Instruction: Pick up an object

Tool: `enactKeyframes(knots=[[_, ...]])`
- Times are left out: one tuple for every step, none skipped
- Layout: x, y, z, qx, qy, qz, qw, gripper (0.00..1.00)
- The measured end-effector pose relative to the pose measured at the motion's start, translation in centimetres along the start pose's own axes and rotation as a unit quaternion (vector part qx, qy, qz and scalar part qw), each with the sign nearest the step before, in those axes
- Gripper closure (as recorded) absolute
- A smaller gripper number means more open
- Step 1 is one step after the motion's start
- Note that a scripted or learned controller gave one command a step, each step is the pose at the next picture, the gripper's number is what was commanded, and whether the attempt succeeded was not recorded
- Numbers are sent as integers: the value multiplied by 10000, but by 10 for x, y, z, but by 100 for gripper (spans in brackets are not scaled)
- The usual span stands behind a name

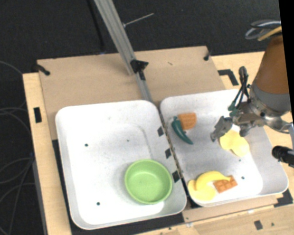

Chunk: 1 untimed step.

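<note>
With its open end effector (229, 129) just above the pale yellow rounded toy (234, 143) at the right white bin's (261, 180) three o'clock, the smooth piece could slip aside.

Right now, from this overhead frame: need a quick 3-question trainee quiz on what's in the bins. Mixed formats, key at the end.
1. True or false: the green bowl sits in the left bin.
2. Multiple choice: which item lies nearest the hand?
A. the green bowl
B. the pale yellow piece
C. the orange block with the green pepper-like item
3. Fill in: the yellow item with an orange piece on it lies near the ____ edge of the right bin, as seen in the camera view.

Key: 1 true; 2 B; 3 lower (front)
</note>
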<state>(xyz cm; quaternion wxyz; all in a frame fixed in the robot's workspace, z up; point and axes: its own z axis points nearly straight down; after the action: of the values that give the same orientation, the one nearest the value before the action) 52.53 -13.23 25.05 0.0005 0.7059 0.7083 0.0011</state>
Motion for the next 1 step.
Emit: enactKeyframes(knots=[[0,0,0,-2,-1,10,10000,0]])
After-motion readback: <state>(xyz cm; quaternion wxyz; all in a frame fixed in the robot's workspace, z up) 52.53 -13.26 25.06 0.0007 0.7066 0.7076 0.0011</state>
